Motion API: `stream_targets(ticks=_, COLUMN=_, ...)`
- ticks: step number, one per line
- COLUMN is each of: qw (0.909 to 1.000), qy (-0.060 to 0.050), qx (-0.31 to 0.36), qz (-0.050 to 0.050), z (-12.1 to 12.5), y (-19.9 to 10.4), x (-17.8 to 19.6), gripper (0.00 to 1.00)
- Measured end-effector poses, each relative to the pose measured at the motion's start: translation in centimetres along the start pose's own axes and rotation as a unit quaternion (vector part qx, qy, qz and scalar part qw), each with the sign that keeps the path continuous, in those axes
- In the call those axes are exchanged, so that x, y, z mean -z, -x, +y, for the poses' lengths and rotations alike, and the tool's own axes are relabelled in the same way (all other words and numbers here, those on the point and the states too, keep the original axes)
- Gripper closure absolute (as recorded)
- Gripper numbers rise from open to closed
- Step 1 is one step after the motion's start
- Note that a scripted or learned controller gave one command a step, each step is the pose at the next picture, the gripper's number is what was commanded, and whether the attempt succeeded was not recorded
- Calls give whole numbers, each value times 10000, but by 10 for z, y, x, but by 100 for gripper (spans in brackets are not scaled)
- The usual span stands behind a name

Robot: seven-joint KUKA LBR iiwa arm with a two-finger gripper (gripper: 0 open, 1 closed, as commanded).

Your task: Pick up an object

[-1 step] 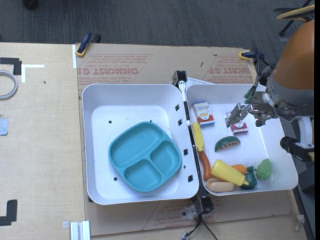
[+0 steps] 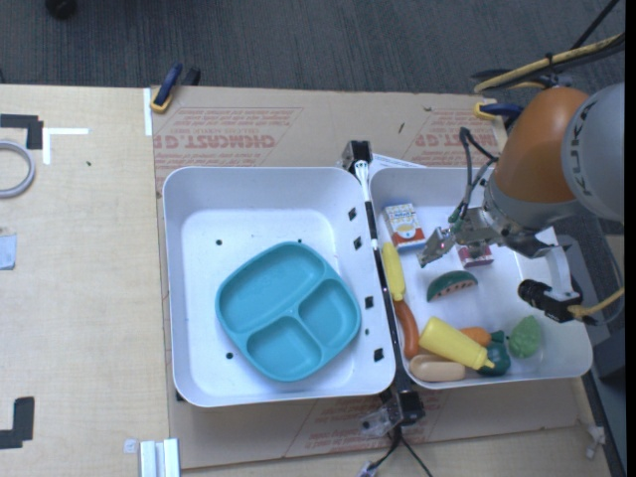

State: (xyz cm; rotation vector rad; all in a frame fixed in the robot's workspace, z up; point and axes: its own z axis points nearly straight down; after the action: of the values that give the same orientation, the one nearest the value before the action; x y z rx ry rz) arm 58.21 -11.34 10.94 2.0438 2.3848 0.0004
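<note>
We see the claw (image 2: 437,249) low inside the right bin (image 2: 556,366), arm coming in from the right with the orange band (image 2: 537,147) above the wrist. We cannot tell how far the claw is open, and nothing is visibly held in it.

Objects relative to the claw:
- small white carton with blue and red print (image 2: 402,223) just up-left of it, lying flat on the bin floor
- small pink-and-white block (image 2: 476,256) just to its right, partly under the wrist
- watermelon slice (image 2: 450,285) just below it, apart from the tips
- yellow corn-like piece (image 2: 394,271) to its left, lying along the divider wall
- orange-red sausage-shaped piece (image 2: 407,328) below-left, also along that wall
- yellow bottle (image 2: 452,344) further below, lying tilted, with a tan bun-like piece (image 2: 435,370) under it
- green broccoli-like pieces (image 2: 525,337) below-right, near the bin's lower corner

Well to the left of the claw, the left bin (image 2: 199,266) holds a blue three-compartment plate (image 2: 288,311). Both bins sit on cardboard (image 2: 238,132) on the desk (image 2: 75,296)
</note>
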Motion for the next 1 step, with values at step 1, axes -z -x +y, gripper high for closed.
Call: stream_targets(ticks=1, qw=9995, qy=6, qx=326, qz=-4, z=86, y=-52, x=84, gripper=0)
